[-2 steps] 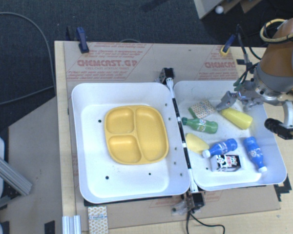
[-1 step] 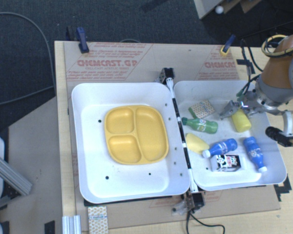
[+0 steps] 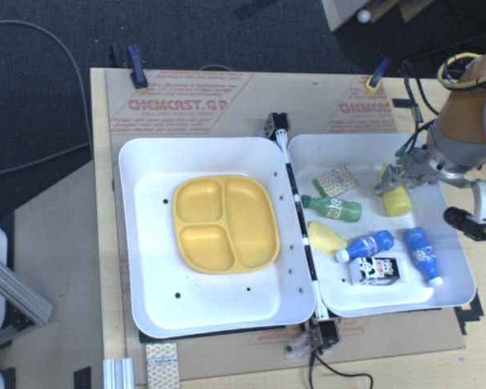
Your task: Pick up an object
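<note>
My gripper [image 3: 391, 181] hangs low over the back right of the right bin [image 3: 454, 286], right at the top edge of a small yellow block [image 3: 397, 203]. Whether it touches the block I cannot tell. Also in this bin lie a green bottle [image 3: 334, 208], a tan checkered packet [image 3: 335, 182], a pale yellow oval piece [image 3: 326, 237], two blue bottles [image 3: 368, 245] [image 3: 422, 255] and a black-and-white carton [image 3: 378, 270].
The left bin [image 3: 142, 177] holds a yellow divided plate [image 3: 225, 222]. A ridge with clamps [image 3: 296, 209] separates the two bins. The arm's grey body and orange band [image 3: 463, 116] stand over the right bin's far right side. Cables run along the bench's right edge.
</note>
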Controlling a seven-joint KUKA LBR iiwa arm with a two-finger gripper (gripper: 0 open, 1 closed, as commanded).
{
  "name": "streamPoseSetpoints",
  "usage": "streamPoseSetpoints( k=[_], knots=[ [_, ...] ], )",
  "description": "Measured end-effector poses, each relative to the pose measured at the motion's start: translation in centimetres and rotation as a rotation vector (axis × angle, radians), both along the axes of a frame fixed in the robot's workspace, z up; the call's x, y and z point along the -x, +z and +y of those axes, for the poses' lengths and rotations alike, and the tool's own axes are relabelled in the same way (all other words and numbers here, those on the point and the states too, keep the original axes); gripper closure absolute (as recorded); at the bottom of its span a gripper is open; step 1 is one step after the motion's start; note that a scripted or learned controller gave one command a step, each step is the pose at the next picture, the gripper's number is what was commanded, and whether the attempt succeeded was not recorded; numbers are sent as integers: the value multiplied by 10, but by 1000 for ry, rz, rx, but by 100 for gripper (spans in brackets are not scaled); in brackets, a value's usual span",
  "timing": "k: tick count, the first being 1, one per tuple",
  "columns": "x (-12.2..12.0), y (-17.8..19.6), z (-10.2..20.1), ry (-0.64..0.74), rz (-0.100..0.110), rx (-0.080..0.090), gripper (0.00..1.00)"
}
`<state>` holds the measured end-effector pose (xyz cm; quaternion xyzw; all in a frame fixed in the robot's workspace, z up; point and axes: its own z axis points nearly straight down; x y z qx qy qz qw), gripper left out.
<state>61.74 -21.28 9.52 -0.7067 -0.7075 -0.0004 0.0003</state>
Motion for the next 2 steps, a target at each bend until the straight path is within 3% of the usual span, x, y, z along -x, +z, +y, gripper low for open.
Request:
streamPoseSetpoints(
  k=[1, 2],
  knots=[
    [4, -11, 100, 0, 2, 0, 100],
    [-13, 90, 170, 0, -1, 0, 100]
  ],
)
